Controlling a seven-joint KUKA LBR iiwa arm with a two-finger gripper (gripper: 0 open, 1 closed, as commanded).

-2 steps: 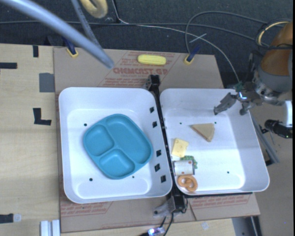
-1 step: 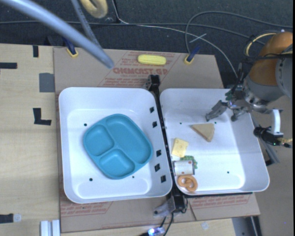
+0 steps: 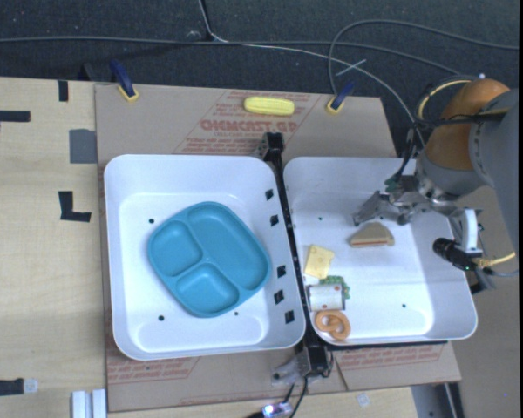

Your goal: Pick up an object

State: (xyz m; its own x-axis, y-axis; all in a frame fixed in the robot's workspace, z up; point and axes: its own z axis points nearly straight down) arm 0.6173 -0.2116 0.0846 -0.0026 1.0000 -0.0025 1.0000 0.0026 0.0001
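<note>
In the right bin (image 3: 418,320) lie several small food toys. A tan bread wedge (image 3: 372,236) rests near the middle, a yellow cheese slice (image 3: 319,260) lies to its lower left, and below that a small white and green item (image 3: 328,295) sits beside a brown pretzel (image 3: 334,324). My gripper (image 3: 385,209) hangs just above and slightly right of the bread wedge, over the bin's upper middle. Nothing is seen held in it. The grey arm with its orange band (image 3: 458,138) reaches in from the right.
The left bin (image 3: 122,181) holds a blue divided plate (image 3: 207,258). A yellow toy (image 3: 268,105) lies on the cardboard behind the bins. Blue clamps (image 3: 122,81) and cables run along the back edge.
</note>
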